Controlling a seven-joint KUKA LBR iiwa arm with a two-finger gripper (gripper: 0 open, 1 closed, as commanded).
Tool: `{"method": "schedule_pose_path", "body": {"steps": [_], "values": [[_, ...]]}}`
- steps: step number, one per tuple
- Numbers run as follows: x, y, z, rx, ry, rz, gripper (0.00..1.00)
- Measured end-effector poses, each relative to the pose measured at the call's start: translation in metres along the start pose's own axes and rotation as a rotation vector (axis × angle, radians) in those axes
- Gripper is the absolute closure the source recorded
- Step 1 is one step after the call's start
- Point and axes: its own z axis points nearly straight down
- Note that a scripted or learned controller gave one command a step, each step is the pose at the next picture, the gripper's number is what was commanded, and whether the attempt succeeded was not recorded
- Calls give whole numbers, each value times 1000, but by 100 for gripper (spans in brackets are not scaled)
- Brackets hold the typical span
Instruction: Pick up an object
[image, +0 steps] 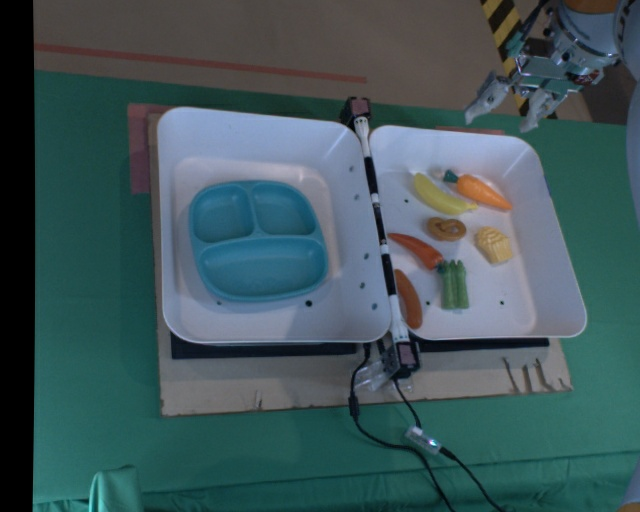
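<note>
Below the spread fingers (478, 102) of the gripper (508, 108) (nothing between them): carrot (483, 190), banana (441, 194), well apart, in the right bin (560, 290).

Even, diffuse overhead light with a cool bluish cast is seen throughout. Soft, short shadows are cast inside the white bins (545, 200), whose rims are mildly glared. Slight softness is noted overall; the far right corner is dimmer.

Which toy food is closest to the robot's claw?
The carrot, the orange one with a green top. It lies at the far edge of the right bin, just under the end effector. The banana beside it sits a bit farther off.
</note>
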Motion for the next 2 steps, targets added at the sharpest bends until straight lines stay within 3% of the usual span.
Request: {"method": "schedule_pose_path", "body": {"steps": [1,2], "values": [[12,1,100,0,-1,-1,0],[40,-33,141,-4,-2,0,0]]}}
